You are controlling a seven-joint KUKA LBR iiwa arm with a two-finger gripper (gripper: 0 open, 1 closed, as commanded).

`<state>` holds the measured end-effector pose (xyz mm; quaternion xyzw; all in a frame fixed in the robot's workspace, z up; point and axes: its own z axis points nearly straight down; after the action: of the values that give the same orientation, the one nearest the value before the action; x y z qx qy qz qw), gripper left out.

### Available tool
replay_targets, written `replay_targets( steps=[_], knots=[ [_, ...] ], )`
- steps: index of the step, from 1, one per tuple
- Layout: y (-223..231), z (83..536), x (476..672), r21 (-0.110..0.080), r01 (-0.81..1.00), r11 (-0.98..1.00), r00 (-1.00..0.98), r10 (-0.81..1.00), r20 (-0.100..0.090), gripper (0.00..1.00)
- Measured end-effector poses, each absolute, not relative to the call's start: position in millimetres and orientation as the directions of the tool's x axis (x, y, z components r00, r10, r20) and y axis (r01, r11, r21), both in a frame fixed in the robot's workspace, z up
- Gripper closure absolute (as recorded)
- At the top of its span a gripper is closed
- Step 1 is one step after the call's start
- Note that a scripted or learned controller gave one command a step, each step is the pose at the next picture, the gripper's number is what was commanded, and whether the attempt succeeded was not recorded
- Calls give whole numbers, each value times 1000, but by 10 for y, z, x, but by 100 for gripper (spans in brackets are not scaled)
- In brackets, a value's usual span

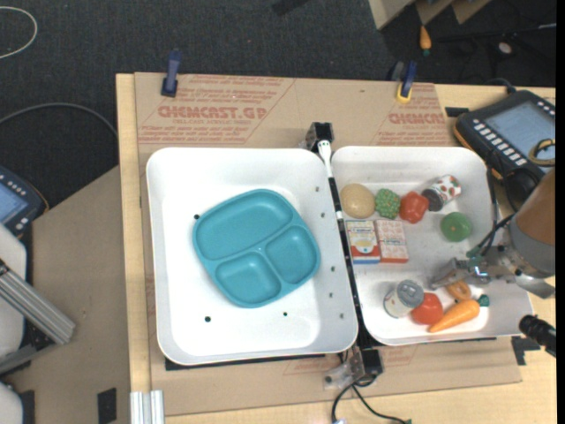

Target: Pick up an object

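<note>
A: Layout?
B: Two bins side by side on the counter (132,237). Left bin (177,316) holds one divided plate (256,247), roughly centred.
A: Right bin (371,162)?
B: Crowded. Back row, left to right: egg (357,200), broccoli (387,203), tomato (412,207), small can (442,190). Round fruit (456,227) sits just in front of the can. Two cartons (377,240) side by side, touching, in front of the egg and broccoli.
A: Front?
B: Tin (403,298) left of a second tomato (427,308) (touching it), carrot (455,315) right of those, by the front wall. Gripper (452,275) sits just behind the carrot, arm coming in from the right.
</note>
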<state>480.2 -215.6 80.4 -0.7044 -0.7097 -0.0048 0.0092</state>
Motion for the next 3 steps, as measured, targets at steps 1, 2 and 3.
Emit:
replay_targets(
  steps=[1,2,3],
  knots=[
    [-2217,949,4800,1,1000,2,-2,1000,2,100],
    [-1696,1984,4813,9,1000,6,-6,1000,-2,100],
    [-645,2242,5033,5,1000,10,-10,1000,1,100]
  ],
)
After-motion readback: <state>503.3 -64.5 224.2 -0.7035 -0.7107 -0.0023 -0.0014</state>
